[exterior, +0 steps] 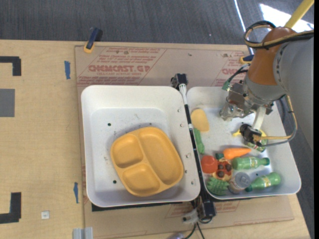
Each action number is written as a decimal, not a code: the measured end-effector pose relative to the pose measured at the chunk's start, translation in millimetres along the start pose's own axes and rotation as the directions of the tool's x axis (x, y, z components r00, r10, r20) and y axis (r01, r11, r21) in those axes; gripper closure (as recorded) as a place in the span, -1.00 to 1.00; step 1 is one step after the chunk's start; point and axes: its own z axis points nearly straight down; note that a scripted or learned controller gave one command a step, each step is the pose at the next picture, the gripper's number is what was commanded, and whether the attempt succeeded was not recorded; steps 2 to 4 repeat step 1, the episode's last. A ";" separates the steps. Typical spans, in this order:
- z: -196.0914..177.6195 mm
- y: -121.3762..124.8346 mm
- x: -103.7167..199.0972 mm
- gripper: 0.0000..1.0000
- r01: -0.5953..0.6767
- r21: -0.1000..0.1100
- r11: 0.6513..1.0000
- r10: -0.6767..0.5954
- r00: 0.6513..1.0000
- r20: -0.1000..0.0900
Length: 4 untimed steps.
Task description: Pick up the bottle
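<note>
Two green bottles lie in the front of the right bin [291, 171]: one with a pale label [250, 163] and another [264, 182] nearer the front rim. My gripper [231, 112] hangs over the back half of that bin, clearly behind both bottles and apart from them. Its grey wrist and orange band rise to the upper right. Nothing shows in the gripper.
Around the bottles lie an orange carrot [236, 153], a red piece [209, 163], a grey round cap [242, 179] and a green leafy item [216, 185]. A pale yellow piece [199, 119] and a green vegetable [199, 141] sit by the divider. The left bin [99, 108] holds a yellow divided plate [146, 160].
</note>
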 end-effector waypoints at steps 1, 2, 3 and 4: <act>-74.6 -3.6 -64.1 1.00 0.032 -0.002 1.000 -0.032 1.000 0.001; -74.6 -3.6 -64.1 1.00 0.032 -0.002 1.000 -0.032 1.000 0.001; -74.6 -3.6 -64.1 1.00 0.032 -0.002 1.000 -0.032 1.000 0.001; -74.6 -3.6 -64.1 1.00 0.032 -0.002 1.000 -0.032 1.000 0.001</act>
